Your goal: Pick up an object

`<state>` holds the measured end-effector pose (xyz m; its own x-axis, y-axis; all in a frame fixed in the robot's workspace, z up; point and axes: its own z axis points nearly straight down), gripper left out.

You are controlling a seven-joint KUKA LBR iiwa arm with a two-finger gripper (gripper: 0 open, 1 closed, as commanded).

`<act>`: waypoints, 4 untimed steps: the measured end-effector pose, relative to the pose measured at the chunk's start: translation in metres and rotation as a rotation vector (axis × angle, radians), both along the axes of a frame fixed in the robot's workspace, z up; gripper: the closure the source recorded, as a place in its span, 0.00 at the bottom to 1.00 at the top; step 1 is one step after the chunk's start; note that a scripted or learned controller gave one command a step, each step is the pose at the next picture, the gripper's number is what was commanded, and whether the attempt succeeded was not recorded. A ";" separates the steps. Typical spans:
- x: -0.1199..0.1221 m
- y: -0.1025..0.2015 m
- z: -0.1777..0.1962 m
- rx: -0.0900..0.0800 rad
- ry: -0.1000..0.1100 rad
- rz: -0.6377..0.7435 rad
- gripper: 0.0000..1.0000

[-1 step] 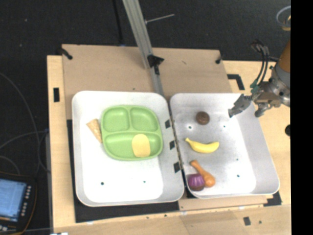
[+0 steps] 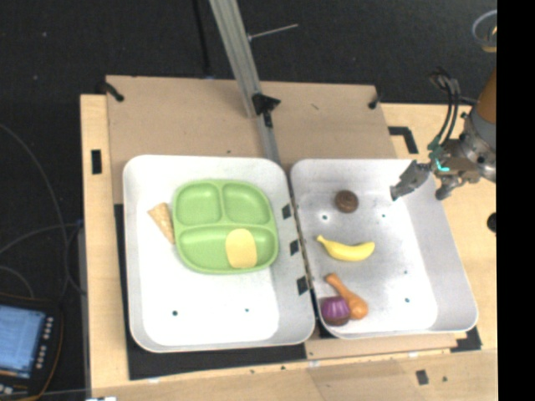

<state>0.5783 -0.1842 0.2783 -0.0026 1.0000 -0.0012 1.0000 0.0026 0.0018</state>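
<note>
Onion (image 2: 335,310) and carrot (image 2: 349,297) sit well below-left of fingers (image 2: 424,180); banana (image 2: 345,249) nearer, brown ball (image 2: 346,200) closest, just left. Fingers look released, nothing btwn. Approach step; next needs descent onto one obj.

The arm (image 2: 485,115) is cut off by the right edge above the wrist. A screen (image 2: 23,341) at lower left is cut by the left edge. The pole (image 2: 238,57) runs out past the top
</note>
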 end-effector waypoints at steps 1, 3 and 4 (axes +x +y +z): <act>-0.002 0.000 -0.063 0.001 0.007 -0.003 0.00; -0.001 -0.005 -0.179 0.000 0.005 -0.004 0.00; 0.000 -0.007 -0.164 0.000 -0.001 -0.010 1.00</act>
<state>0.5781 -0.1908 0.1140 0.0071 1.0000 -0.0015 1.0000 -0.0071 0.0024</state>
